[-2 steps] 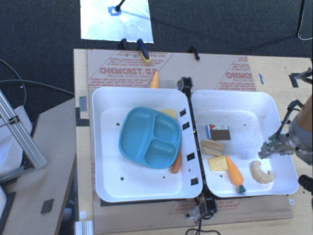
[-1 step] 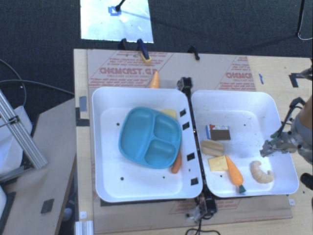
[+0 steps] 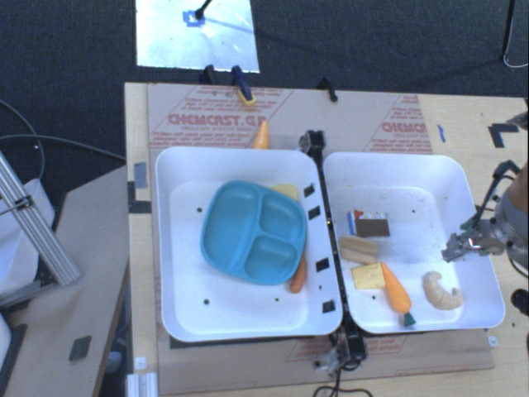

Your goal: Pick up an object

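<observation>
1. right now the pincer [image 3: 459, 247] hangs over the right edge of the right bin [image 3: 413, 172], reaching in from the right; its dark fingers look slightly spread with nothing between them, though they are small and hard to read
2. just below and left of the pincer lies a pale croissant [image 3: 441, 291] on the bin floor, near the bin's lower right corner; it is close to the fingers but apart from them
3. left of the croissant a toy carrot [image 3: 397, 291] lies at a slant, its green end pointing to the lower right; its orange top touches a yellow cheese slice [image 3: 367, 277]
4. above the cheese sits a tan bread roll [image 3: 359, 249]; above that, a small box [image 3: 369, 224] with a brown face and a red and blue edge
5. the left bin [image 3: 186, 304] holds a blue divided plate [image 3: 253, 231], tilted a little; a yellow piece [image 3: 286, 192] peeks out from under its upper right edge, and a second carrot [image 3: 297, 278] pokes out from under its lower right edge
6. outside the bins, an orange cone-shaped thing [image 3: 261, 135] rests on the bench [image 3: 463, 118] just above the left bin's top rim; a blue and yellow clamp [image 3: 242, 84] sits farther up at the bench's back edge
</observation>
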Controlling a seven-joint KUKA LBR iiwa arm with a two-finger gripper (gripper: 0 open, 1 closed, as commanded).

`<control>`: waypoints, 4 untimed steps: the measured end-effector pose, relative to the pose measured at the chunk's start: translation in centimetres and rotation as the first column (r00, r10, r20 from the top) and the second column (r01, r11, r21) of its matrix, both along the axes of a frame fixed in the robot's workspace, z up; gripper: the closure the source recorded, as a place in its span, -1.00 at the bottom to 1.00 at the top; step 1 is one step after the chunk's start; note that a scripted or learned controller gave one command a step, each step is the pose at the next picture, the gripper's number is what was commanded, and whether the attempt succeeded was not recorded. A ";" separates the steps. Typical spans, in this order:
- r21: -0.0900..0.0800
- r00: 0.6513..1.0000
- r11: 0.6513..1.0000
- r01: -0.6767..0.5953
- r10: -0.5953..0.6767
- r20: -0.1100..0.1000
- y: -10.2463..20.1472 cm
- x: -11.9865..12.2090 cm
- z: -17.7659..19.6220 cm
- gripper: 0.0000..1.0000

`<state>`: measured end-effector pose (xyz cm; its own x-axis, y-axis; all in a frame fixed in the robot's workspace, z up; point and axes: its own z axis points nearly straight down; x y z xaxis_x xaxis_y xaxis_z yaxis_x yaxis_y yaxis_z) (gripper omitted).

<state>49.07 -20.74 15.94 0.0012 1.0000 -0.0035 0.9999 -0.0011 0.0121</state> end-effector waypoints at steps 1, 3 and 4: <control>-0.001 1.000 1.000 -0.001 0.001 0.003 0.0 0.1 1.1 1.00; -0.002 1.000 1.000 -0.006 0.006 0.010 0.0 0.4 3.2 1.00; -0.002 1.000 1.000 -0.010 0.010 0.014 0.0 0.5 4.3 1.00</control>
<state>49.59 -20.77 20.21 -0.0083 0.9999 -0.0059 0.9996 0.0085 0.0263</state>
